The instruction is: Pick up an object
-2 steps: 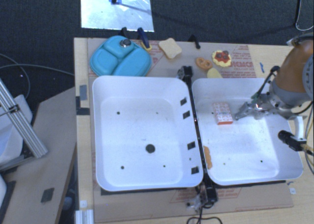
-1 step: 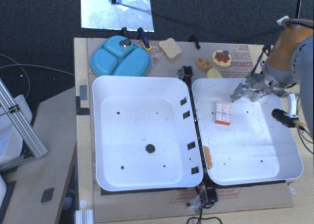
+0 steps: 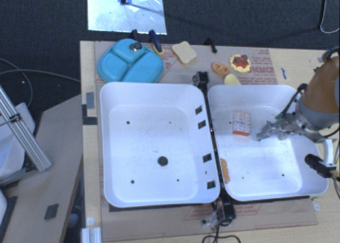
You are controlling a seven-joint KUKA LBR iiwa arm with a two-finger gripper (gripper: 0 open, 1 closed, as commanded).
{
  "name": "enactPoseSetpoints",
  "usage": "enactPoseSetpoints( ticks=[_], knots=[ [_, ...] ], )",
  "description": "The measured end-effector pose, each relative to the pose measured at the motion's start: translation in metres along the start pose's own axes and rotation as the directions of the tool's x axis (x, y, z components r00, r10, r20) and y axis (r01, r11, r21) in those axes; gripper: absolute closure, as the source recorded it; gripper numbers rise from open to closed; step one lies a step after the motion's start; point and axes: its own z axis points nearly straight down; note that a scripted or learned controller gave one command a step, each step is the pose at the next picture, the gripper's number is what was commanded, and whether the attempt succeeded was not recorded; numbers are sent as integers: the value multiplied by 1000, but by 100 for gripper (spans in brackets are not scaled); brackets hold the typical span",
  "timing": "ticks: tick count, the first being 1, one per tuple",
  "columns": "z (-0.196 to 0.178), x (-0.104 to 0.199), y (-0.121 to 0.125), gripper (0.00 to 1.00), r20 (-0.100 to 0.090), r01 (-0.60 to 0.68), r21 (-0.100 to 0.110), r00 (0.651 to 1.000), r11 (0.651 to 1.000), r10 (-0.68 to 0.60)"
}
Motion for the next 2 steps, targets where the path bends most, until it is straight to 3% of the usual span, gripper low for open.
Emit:
enactPoseSetpoints(
  ticks=[1,2],
  knots=[
    [2,66,57,0,-1,13,-1,1000,1000,-13],
    [-15,113,79,0,3,9,3,1000,1000,-9]
  ],
)
